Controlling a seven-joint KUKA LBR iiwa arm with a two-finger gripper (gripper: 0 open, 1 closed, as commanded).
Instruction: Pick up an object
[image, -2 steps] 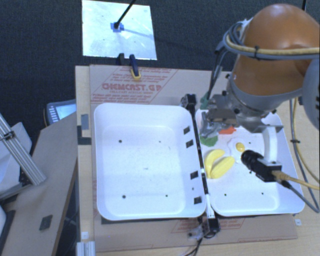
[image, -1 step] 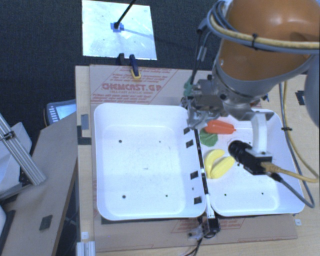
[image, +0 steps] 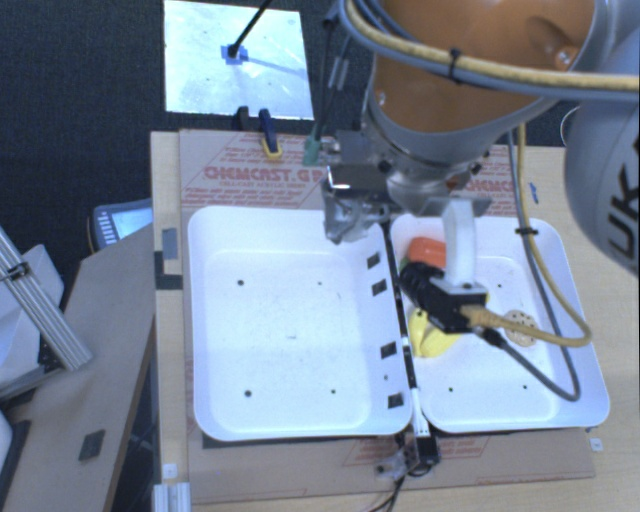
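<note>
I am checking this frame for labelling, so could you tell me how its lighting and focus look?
Camera view: the orange band looms near the lens, soft and out of focus; the left bin is evenly lit, its dark dots clear; the silvery panel behind the bench shows mottled glare; the grey arm hides part of the right bin.

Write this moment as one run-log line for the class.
gripper: above far end of divider between bins | held: nothing visible | right bin: orange object, yellow object, tan disc | pick: not yet done
</note>
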